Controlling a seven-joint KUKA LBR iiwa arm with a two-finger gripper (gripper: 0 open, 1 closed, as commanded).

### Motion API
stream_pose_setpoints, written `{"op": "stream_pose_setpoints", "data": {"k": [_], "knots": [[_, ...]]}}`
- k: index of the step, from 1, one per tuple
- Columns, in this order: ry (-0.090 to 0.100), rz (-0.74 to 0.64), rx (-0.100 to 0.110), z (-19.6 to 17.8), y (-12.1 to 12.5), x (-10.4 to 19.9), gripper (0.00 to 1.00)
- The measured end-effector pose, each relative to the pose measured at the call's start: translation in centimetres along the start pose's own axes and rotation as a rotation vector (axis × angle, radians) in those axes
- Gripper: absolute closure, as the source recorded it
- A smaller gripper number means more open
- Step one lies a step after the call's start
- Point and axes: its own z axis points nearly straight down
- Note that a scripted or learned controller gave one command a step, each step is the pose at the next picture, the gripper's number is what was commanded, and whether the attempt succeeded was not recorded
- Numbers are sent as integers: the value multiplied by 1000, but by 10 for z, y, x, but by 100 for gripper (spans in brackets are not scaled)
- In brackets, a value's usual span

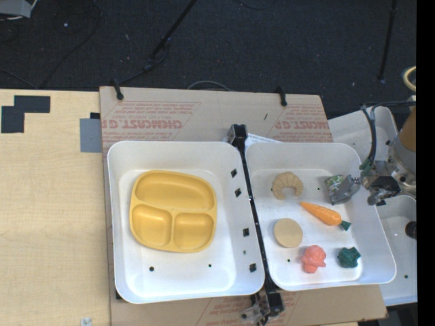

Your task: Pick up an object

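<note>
Left bin [122,182]: shallow and white, it sits on a cardboard sheet [204,117] printed with red lettering, on the table [47,202].
Yellow plate [174,210]: lies flat in the middle of the left bin; it has three compartments, one wide at the far side and two smaller at the near side.
Right bin [370,277]: white, just beside the left bin, with a black divider [249,209] running between the two.
Croissant [288,184]: tan and curved, in the far-left part of the right bin.
Round disc [288,233]: pale beige and flat, near the croissant on the near side, apart from it.
Carrot [322,213]: orange with a small green tip, lying at a slant in the middle of the right bin, between the croissant and the green toy.
Pink toy [313,258]: lumpy, in the near part of the right bin, just right of the disc.
Green toy [349,257]: dark green and small, near the pink toy on its right.
End effector [342,187]: grey, over the far-right part of the right bin, just above the carrot's right end; a small greenish item [334,181] sits at its tip, but whether the fingers are apart or together cannot be told.
Arm [397,161]: enters from the right edge over the rim of the right bin.
</note>
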Motion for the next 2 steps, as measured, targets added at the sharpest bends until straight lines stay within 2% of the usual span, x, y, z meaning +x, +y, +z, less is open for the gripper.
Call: {"op": "stream_pose_setpoints", "data": {"k": [1, 2], "knots": [[-2, -3, -9, -5, 2, 0, 0], [-1, -2, -6, 45, 7, -7, 0]]}}
